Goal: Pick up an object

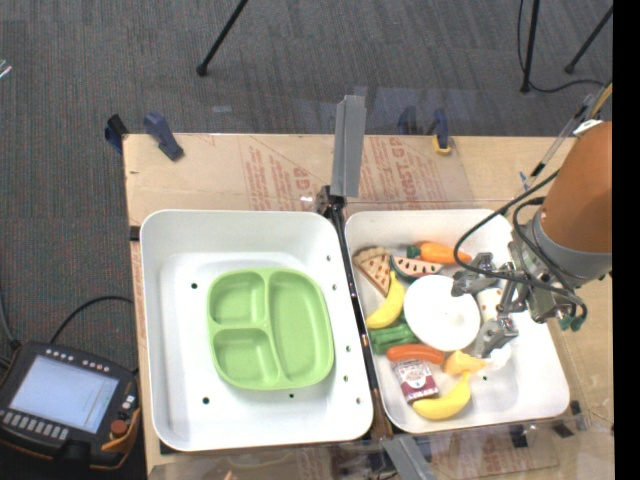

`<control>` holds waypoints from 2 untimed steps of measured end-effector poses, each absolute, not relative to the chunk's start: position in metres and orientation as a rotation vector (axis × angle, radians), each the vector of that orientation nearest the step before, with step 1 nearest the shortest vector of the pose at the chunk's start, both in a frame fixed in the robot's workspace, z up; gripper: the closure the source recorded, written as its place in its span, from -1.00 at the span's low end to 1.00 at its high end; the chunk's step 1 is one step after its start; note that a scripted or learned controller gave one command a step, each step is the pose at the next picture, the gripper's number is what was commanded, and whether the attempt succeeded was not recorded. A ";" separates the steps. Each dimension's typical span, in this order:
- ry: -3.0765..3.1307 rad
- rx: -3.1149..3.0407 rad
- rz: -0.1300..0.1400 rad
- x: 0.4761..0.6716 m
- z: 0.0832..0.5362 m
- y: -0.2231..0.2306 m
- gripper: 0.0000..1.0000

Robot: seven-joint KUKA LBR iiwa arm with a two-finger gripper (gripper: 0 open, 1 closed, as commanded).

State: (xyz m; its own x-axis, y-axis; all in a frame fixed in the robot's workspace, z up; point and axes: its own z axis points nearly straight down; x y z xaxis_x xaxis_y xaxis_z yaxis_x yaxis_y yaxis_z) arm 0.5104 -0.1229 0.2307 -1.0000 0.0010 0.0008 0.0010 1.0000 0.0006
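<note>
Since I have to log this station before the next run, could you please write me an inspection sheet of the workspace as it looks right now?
Surface: bench topped with brown board, bearing the left bin and the right bin side by side.
Job's things: right bin holds a white plate, two bananas, a carrot, a red packet and other toy food.
Clutter: green divided tray lies in the left bin.
Grippers: gripper sits low over the right bin beside the plate; nothing seen between its fingers.
Cables: black cables loop at the wrist; another trails on the floor at left.
Surroundings: grey carpet, tripod legs, teach pendant at lower left.
</note>
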 end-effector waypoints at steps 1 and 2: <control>-3.139 0.299 0.003 0.483 0.103 -0.111 -1.00; -3.113 0.448 -0.004 0.576 0.099 -0.076 -1.00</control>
